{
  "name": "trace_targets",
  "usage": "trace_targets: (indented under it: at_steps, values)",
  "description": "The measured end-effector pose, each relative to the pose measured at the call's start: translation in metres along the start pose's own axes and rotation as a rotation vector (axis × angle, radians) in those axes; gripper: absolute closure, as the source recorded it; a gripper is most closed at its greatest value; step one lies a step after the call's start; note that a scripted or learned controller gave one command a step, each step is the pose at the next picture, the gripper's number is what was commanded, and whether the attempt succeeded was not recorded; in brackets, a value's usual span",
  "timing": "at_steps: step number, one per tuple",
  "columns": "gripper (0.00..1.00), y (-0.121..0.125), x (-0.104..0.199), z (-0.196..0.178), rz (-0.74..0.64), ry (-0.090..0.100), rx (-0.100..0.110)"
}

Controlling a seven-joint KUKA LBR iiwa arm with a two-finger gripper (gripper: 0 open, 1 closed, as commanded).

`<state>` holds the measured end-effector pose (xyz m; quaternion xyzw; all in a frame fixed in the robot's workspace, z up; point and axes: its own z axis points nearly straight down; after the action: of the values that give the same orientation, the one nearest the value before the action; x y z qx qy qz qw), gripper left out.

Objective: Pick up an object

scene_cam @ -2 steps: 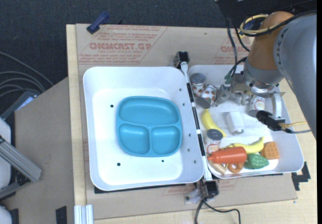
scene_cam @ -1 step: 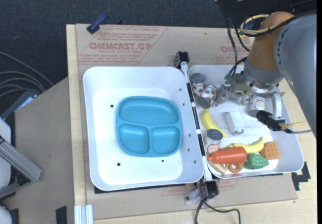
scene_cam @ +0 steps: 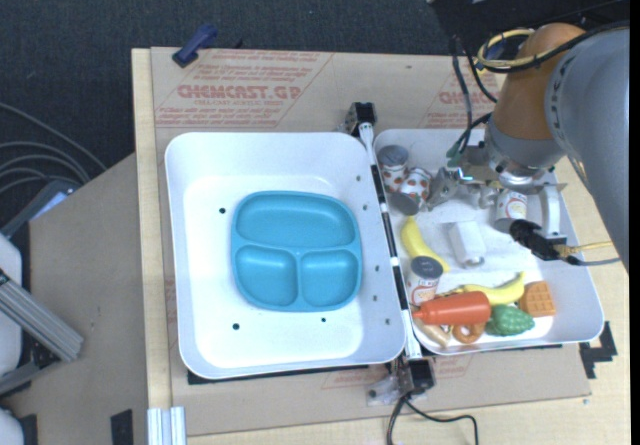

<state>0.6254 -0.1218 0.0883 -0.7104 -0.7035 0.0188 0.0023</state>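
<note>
Well, the arm [scene_cam: 585, 83] comes in from the right, grey with its orange band, and its gripper [scene_cam: 478, 195] hangs low over the far part of the right bin [scene_cam: 578, 318]. I cannot tell how the fingers stand (the wrist and its cabling cover too much), and nothing shows between them. Below the gripper lies a small white piece [scene_cam: 466, 241]. Toward the bin's near edge sit a carrot [scene_cam: 453, 309], a green broccoli-like toy [scene_cam: 510, 321], an orange waffle-like block [scene_cam: 538, 300] and a yellow banana [scene_cam: 418, 243] along the left wall, with a small can [scene_cam: 392, 157] near the far left corner. The left bin [scene_cam: 200, 333] holds a blue divided plate [scene_cam: 296, 251], lying flat near its middle, well apart from the gripper.
</note>
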Motion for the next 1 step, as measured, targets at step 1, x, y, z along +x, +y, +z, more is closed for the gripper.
trace_targets:
  at_steps: [1]
  values:
    - [0.0,0.0,-0.0002,0.0001,0.0,0.0,-0.002]
